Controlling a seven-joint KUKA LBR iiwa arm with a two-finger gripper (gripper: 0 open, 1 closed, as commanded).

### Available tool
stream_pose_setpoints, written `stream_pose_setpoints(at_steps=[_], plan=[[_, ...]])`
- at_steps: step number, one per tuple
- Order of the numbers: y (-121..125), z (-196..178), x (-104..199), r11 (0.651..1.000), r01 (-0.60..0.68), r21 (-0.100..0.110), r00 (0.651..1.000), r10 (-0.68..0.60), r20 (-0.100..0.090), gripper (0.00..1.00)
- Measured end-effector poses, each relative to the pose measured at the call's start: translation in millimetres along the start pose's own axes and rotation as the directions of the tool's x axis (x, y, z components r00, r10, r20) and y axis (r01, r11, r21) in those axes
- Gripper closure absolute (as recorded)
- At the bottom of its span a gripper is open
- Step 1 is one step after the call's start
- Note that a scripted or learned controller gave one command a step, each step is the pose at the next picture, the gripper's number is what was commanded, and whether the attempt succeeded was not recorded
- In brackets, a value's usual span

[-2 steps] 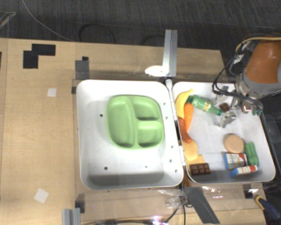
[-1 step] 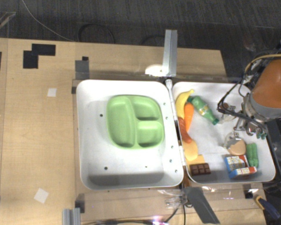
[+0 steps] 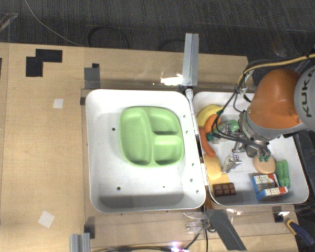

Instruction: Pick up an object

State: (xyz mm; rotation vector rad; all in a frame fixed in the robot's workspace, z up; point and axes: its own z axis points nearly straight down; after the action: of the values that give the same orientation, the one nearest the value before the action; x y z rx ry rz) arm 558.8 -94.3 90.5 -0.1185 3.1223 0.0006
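The right bin (image 3: pixel 300 192) holds several small items. A yellow fruit (image 3: pixel 207 113) and an orange carrot (image 3: pixel 208 136) lie by its left wall, with a small green piece (image 3: pixel 230 126) beside them. A pale yellow slab (image 3: pixel 214 168) and a brown chocolate bar (image 3: pixel 222 189) sit at the front left. A blue and red box (image 3: pixel 266 187), a green pickle (image 3: pixel 282 173) and a tan round piece (image 3: pixel 264 166) lie at the front right. My gripper (image 3: pixel 232 160) hangs low over the bin's middle, between the yellow slab and the tan piece. I see nothing held in it.
The left bin (image 3: pixel 102 140) holds a green divided plate (image 3: pixel 149 135). The arm's orange band (image 3: pixel 275 100) covers the back right part of the right bin. A metal post (image 3: pixel 190 62) stands behind the divide between the bins.
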Motion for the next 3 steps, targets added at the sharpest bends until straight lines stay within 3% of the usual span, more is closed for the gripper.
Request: stream_pose_setpoints(at_steps=[1,3], plan=[[-5.6,2.1,-49.4,0.997,0.08,0.001,0.997,-0.08,-0.003,0.0],[-7.6,0.0,1.8,1.0,-0.014,0.001,1.0,0.014,0.002,0.0]])
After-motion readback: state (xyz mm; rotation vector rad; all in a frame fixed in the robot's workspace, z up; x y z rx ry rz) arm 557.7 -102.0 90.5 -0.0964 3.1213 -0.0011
